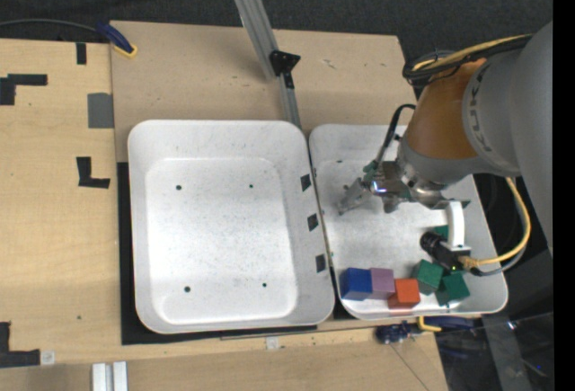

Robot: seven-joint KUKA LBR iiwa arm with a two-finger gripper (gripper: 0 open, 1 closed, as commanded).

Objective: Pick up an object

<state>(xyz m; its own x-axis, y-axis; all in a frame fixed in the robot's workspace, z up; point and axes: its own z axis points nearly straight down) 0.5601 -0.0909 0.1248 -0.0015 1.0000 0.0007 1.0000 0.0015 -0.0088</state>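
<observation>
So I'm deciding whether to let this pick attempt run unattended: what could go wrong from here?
Two risks, as far as this view shows.
1. The blue block, purple block, orange block and green blocks sit packed together against the right bin's near wall, so fingers may not fit around one or may shove its neighbours.
2. The gripper hovers over bare bin floor, apart from the blocks; closing here would probably grasp nothing.

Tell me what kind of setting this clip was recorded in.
Most likely a robotics lab bench set up for bin picking: two shallow white bins on a wooden bench, a grey arm reaching in, and small coloured blocks in the right bin.
</observation>
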